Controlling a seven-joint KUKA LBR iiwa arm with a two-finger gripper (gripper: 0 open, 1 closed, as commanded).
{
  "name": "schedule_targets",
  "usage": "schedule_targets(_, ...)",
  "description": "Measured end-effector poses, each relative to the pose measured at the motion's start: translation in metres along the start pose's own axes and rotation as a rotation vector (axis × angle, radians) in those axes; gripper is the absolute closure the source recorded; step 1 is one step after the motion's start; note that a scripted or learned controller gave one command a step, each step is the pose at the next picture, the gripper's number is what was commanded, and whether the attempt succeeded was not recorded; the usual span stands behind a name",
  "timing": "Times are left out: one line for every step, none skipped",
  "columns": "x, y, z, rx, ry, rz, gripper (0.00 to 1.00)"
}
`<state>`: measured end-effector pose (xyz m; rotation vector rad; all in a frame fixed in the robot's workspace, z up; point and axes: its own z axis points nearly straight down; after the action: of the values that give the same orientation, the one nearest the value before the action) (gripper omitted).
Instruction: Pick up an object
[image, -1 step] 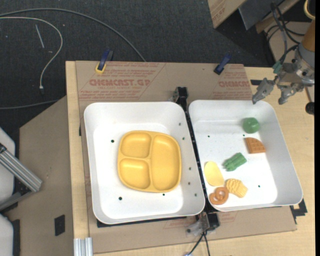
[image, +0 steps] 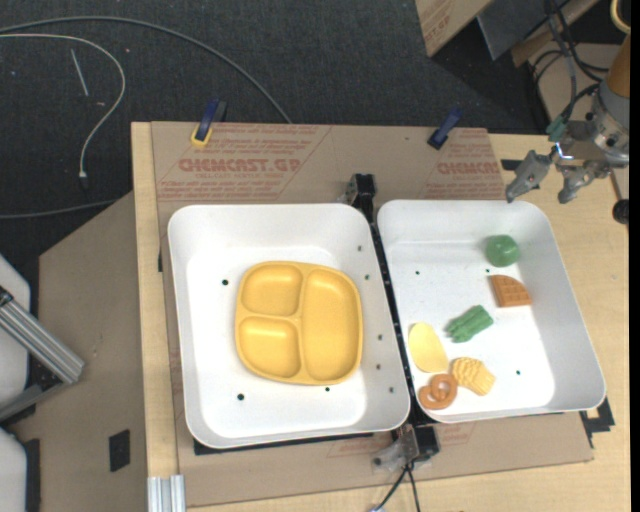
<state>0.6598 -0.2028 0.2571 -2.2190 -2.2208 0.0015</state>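
Far to the left of the gripper and lower in the view, the left bin (image: 190, 300) holds a yellow divided plate (image: 299, 322) lying flat near its middle. The right bin (image: 570, 330) sits on the worktop (image: 300, 150) just below and left of the gripper. In it, furthest from the gripper, a pale yellow piece (image: 427, 347) lies beside an orange ring (image: 437, 391) and a yellow crinkled piece (image: 473, 375). A green elongated piece (image: 468, 323) lies above those. Closer in are a brown waffle-like piece (image: 510, 291) and a rounded green piece (image: 502, 250), the nearest. The gripper (image: 546, 181) hovers above the bin's far right corner, fingers apart and holding nothing.
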Motion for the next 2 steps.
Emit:
schedule_targets(0.005, -0.009, 0.049, 0.004, 0.001, 0.0, 0.0)
schedule_targets(0.0, -0.017, 0.1, 0.005, 0.001, 0.001, 0.0)
